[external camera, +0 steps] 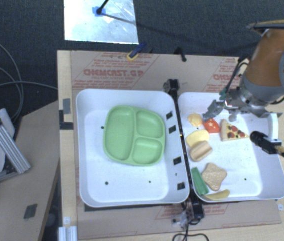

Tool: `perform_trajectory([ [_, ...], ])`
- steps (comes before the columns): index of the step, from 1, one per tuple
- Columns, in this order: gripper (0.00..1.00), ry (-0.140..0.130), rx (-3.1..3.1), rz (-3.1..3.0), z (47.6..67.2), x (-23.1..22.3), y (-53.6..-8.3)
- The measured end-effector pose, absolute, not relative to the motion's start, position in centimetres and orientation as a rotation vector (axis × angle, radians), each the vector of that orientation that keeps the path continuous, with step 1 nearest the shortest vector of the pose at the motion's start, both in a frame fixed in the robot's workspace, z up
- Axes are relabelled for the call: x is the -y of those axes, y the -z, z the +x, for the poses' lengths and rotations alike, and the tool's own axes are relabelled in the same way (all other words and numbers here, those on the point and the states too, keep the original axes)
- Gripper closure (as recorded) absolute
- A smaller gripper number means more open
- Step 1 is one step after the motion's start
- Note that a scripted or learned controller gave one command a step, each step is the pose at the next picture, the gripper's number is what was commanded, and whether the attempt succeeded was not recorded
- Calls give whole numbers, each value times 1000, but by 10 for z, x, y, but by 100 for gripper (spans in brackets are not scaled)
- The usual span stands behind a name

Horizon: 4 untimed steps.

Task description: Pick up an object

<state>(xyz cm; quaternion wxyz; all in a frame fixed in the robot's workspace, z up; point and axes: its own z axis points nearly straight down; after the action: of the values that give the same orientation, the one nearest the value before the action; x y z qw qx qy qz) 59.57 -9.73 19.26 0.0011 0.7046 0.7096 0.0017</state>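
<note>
The tool [216,109], its grip impossible to tell, hangs low beside the small red toy food piece [211,125], probably targeting it.

Arm [277,59] cut off at right edge — hand [221,107] blurred.

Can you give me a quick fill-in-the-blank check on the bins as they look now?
1. The green divided tray lies in the ____ bin.
2. The pizza slice lies in the ____ bin.
3. The tray has ____ compartments.
4. The end effector hovers over the ____ bin.

Missing words: left; right; three; right
</note>
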Motion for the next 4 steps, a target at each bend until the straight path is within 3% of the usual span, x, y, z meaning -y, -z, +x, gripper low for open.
perform_trajectory([
  [1,0,-9,-2225,2212,483,74,-346],
  [2,0,-11,-2227,2206,545,10,-402],
  [3,0,11,-2228,2228,497,5,-219],
  [4,100,-6,-2222,2217,501,5,-237],
])
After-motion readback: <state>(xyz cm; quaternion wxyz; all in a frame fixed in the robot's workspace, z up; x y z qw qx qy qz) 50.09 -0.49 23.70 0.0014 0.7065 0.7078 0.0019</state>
